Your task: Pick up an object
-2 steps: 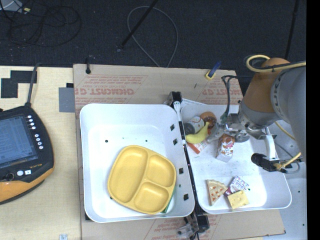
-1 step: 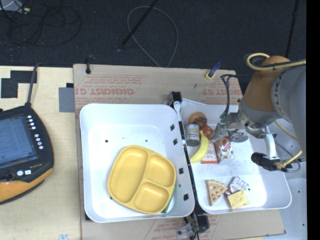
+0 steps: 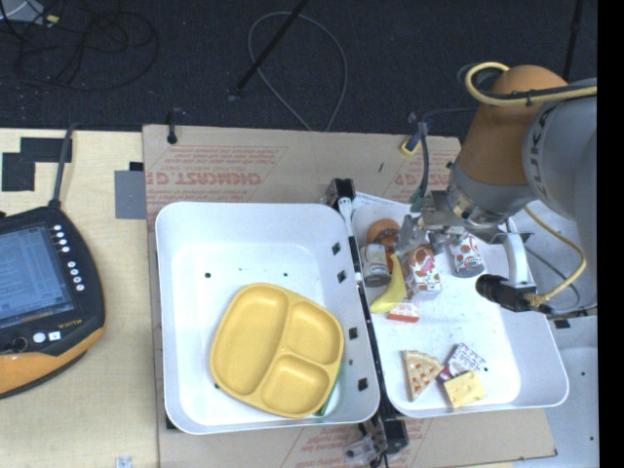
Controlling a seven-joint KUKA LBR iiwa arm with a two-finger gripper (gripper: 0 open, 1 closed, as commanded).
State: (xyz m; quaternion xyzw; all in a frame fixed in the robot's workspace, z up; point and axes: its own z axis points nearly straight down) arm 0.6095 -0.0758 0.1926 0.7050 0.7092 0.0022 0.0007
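gripper (image 3: 417, 234) is low over the cans at the right bin's (image 3: 546, 378) 11 o'clock, can't tell its state, so I'd drop straight onto the red-labelled can (image 3: 423, 269), clear of the banana (image 3: 390, 295).

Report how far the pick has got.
Done: the gripper is down in the right bin, among the cans and the banana. In hand: nothing visibly between its fingers. Left: closing on one item, such as the red-and-white can, and lifting it.
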